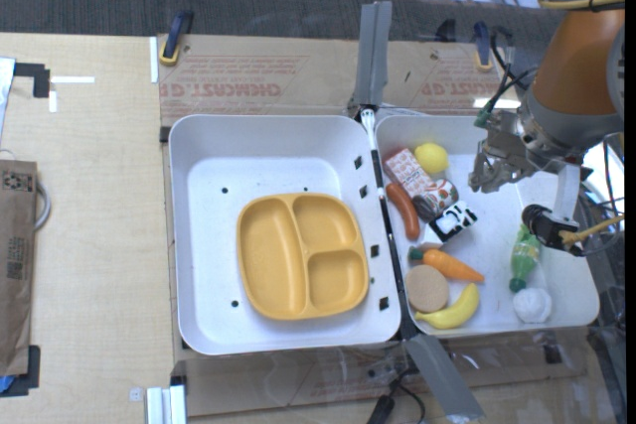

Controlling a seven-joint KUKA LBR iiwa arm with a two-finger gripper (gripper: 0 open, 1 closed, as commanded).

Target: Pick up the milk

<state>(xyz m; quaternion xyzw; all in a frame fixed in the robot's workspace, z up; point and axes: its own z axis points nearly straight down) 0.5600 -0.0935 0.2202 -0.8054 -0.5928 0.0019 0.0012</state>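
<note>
Camera view: claw (494, 176) blurred against the arm, too dim to tell whether spread or pinched. Milk (454, 221), small black-and-white carton, tipped on its side mid right bin (586, 308), at seven o'clock from claw, apart from it, sausage (402, 211) at nine o'clock.

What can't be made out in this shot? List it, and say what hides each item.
- Gripper, camera view: fingers too small and blurred against the right bin to read their gap.
- Milk: print too small to read.
- Sausage: one side tucked under the snack packet.
- Arm: cut off by the right edge.
</note>
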